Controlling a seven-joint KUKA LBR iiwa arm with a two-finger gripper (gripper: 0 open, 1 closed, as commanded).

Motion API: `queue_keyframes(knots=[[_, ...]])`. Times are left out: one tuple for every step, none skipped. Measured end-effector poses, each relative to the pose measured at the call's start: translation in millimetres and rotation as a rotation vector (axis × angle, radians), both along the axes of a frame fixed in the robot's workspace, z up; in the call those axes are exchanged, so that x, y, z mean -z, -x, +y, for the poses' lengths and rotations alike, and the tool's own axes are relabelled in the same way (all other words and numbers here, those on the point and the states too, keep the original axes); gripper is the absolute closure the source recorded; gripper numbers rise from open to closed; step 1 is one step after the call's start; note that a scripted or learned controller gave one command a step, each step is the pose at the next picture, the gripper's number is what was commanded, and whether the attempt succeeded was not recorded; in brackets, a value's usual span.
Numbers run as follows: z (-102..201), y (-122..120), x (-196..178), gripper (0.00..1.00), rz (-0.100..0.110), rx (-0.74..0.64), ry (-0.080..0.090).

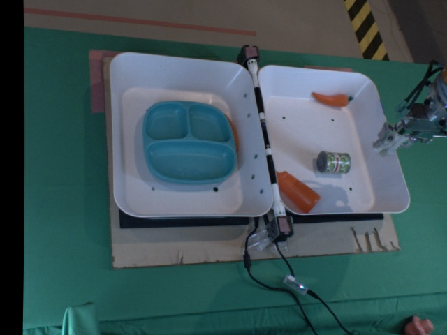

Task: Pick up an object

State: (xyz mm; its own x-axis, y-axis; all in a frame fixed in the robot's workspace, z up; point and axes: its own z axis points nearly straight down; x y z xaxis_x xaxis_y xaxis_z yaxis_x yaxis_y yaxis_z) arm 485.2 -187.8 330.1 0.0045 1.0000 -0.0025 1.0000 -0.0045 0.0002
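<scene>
Hand [388, 139] hovers low beside the right bin's [391, 180] outer rim.

Green-covered bench [63, 187], bearing a flat brown cardboard sheet [209, 251] with 2 shallow white bins side by side on it: left bin [119, 117] and right bin [374, 103], joined along a black-and-white bar [262, 121]. Black cable [279, 274] trailing from the bar's near end across the green cover toward the front edge. Small pinkish thing [418, 324] at the front right corner, perhaps a toy, too cropped to tell.
</scene>
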Motion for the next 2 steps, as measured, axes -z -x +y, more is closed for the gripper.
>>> queue_keyframes(knots=[[24,17,4,1.00,0.001,-0.002,-0.002],[65,17,3,1.00,0.001,-0.002,-0.002]])
